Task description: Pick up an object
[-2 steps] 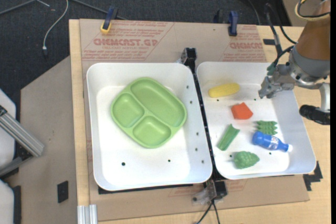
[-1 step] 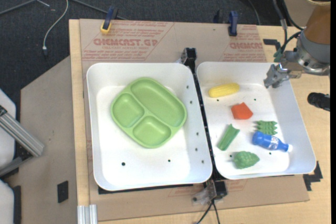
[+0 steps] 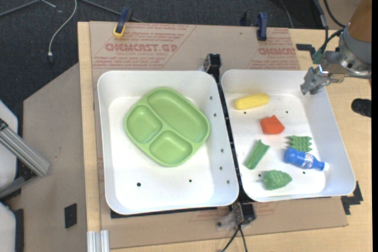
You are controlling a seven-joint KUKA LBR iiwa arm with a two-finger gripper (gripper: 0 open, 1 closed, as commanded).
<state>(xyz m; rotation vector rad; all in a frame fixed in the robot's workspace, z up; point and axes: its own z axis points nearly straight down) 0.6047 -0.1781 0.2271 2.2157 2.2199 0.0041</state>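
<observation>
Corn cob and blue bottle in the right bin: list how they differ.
The corn cob is yellow; the blue bottle is blue with a white cap end. The corn cob lies near the bin's far left corner, the blue bottle near its near right side. The corn cob lies almost level across the view; the blue bottle slants. Both lie on their sides.

Toy food (image 3: pixel 271 125), bottle (image 3: pixel 303 160), right bin (image 3: pixel 331 121), seemingly untouched

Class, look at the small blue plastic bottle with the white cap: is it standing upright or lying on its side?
Lying on its side. The small blue plastic bottle stretches flat along the right white bin's floor, white cap pointing toward the bin's right wall.
</observation>
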